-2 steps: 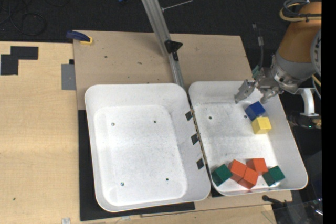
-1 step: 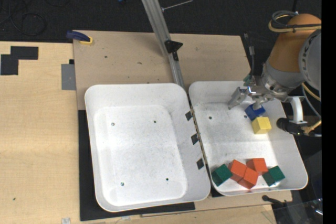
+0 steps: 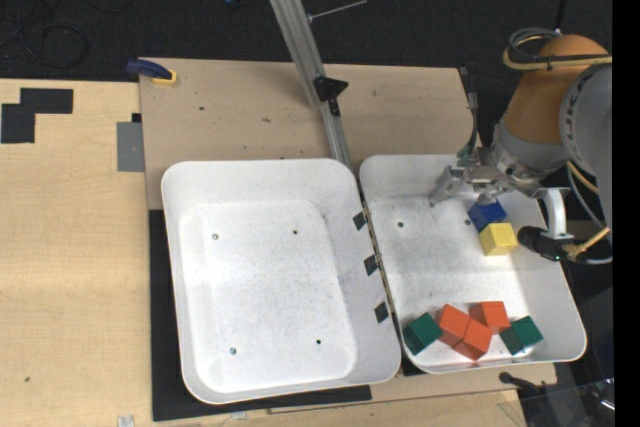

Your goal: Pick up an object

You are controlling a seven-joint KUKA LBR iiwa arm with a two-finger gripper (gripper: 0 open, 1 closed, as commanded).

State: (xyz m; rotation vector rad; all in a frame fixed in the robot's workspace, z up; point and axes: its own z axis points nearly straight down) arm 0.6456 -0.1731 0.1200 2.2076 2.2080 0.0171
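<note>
Two shallow white bins sit side by side on the tabletop (image 3: 240, 110), which also carries a small blue-and-yellow clamp (image 3: 152, 70) at its far left corner. The left bin (image 3: 190, 190) shows a bare floor with a few dark specks. Between the bins, three black clips (image 3: 368, 264) run down the shared edge, and a slanted aluminium rail (image 3: 296, 25) rises from behind them toward the top of the view. The right bin (image 3: 410, 185) holds the blocks: along its near edge a dark green cube (image 3: 421, 331) lies just beside a cluster of orange blocks (image 3: 470, 325), with a second green cube (image 3: 521, 334) touching the cluster's right side. Farther back, a yellow cube (image 3: 498, 238) sits just below a blue cube (image 3: 486, 213), the two touching or nearly so. The gripper (image 3: 478, 183) hangs over the far right part of this bin, directly above the blue cube; whether its jaws are spread or pressed together I cannot tell, and nothing is seen between them. Behind it, the grey arm's orange band (image 3: 545, 105) fills the right edge
</note>
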